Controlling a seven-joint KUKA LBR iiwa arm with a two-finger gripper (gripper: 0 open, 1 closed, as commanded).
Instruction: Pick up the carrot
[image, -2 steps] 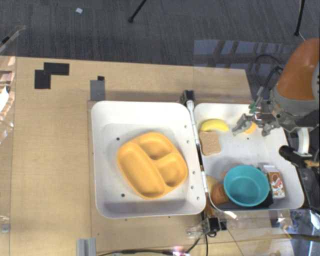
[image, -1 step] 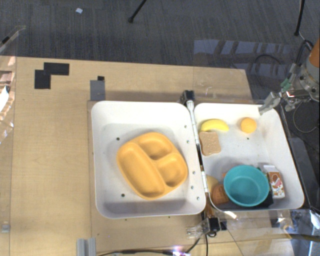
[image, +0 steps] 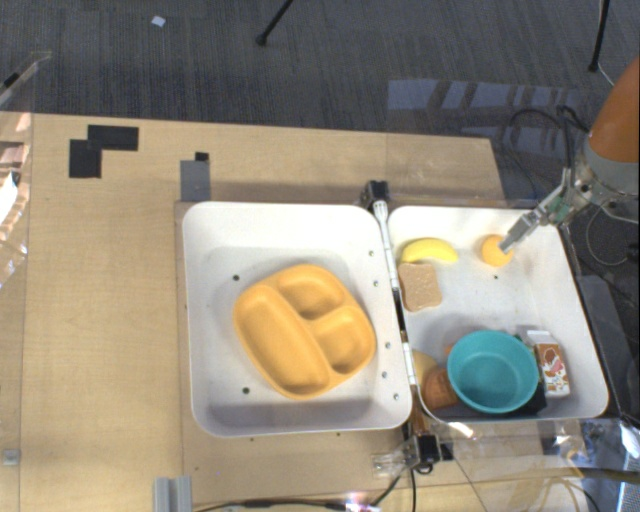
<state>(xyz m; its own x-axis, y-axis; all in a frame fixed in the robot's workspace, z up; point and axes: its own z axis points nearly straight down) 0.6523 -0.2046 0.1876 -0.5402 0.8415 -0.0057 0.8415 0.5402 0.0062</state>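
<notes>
Over the far side of the right bin (image: 560, 300), the gripper (image: 511, 238) is hanging on the grey arm (image: 560, 205), slanting down toward the bin floor. Can't tell whether the pincer is apart or together, too small and thin at this angle.

The carrot (image: 493, 250), which I'm taking to be the small orange lump, is lying on the bin floor near the far wall. It's sitting right at the pincer tip, just to its left and a touch nearer the camera. The two are looking like they're touching or almost touching; nothing is showing it clamped.

Risks from here, as I'm judging it:
- The tip is coming at the carrot's edge, not its middle, so closing now is likely nudging it sideways toward the banana (image: 428, 250).
- The piece is looking short and rounded, so it's probably rolling or squirting out under an off-centre pinch.
- The slanted approach is risking a scrape on the bin floor.

The bread slice (image: 421, 287), teal bowl (image: 492, 372) and carton (image: 552, 368) are sitting well apart from the carrot. The yellow plate (image: 305, 328) is sitting in the left bin (image: 205, 300).
</notes>
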